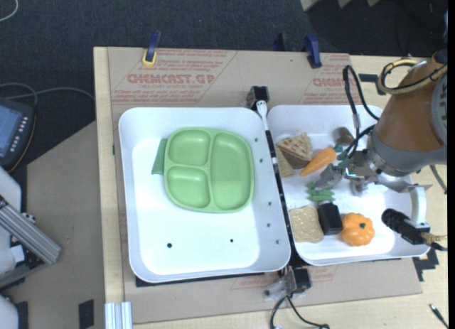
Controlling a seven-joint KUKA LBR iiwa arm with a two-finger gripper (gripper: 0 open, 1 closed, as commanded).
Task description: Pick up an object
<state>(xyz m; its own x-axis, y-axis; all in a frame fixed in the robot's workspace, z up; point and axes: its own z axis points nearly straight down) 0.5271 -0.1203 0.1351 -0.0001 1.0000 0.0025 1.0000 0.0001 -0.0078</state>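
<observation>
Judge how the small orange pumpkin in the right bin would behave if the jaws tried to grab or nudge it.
The pumpkin looks round and ribbed, so it would probably roll or slip sideways under a nudge. Its glossy, toy-like surface suggests it is light and rigid, not fragile. It lies right beside the black block, which may crowd a grasp.

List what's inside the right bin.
Right bin holds a bread wedge, carrot, green piece, cracker, black block and pumpkin. The arm covers its far side.
</observation>
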